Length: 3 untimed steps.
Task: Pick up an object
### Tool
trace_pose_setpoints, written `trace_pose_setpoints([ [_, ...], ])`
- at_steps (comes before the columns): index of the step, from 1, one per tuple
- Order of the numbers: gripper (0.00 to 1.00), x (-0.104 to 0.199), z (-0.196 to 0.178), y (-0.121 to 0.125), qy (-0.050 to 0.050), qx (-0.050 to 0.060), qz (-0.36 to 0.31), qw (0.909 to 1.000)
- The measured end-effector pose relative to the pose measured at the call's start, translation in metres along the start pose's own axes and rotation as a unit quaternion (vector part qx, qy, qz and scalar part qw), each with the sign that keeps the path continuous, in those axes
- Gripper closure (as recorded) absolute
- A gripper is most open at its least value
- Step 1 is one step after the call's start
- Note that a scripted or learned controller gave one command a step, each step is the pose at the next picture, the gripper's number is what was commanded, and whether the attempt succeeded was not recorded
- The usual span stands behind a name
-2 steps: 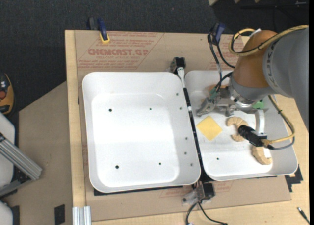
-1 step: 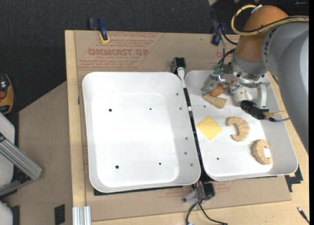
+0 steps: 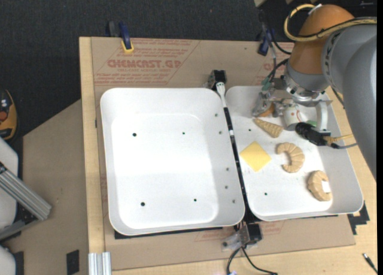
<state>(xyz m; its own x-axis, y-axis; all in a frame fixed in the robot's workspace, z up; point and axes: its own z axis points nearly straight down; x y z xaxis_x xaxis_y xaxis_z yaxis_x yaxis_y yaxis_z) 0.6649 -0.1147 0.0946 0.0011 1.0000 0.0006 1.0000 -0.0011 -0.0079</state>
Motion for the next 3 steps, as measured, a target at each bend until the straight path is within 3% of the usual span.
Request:
trace_pose_setpoints([
  [1, 1.0, 0.069, -0.096, -0.06, 0.002, -0.005, -0.004, 1.0],
  [2, 1.0, 0.015, -0.065, -0.091, 0.0, -0.001, 0.002, 1.0],
  [3, 1.0, 0.011, -0.033, -0.154, 0.001, 0.001, 0.001, 1.0],
])
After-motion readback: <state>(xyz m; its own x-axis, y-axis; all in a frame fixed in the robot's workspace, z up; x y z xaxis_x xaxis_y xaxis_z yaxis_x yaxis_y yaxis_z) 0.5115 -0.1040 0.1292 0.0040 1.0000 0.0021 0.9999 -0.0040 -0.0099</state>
